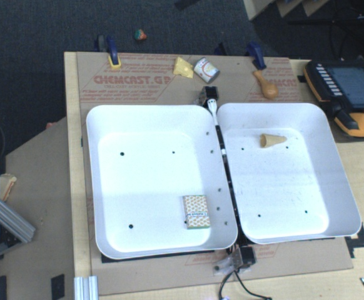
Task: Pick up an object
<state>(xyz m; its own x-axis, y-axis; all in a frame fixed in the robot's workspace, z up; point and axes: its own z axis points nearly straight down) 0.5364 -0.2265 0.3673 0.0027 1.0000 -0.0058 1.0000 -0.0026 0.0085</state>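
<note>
One small box [196, 212] lies in left bin [107, 124].

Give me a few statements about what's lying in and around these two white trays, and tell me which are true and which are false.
1. A small patterned box lies in the left bin. True.
2. The box sits at the far edge of its bin. False: it lies near the front edge, toward the divide between the bins.
3. A tan cone-shaped piece lies in the right bin. True.
4. Both bins hold several objects each. False: one object is seen in each.
5. A yellow piece lies on the board behind the bins. True.
</note>
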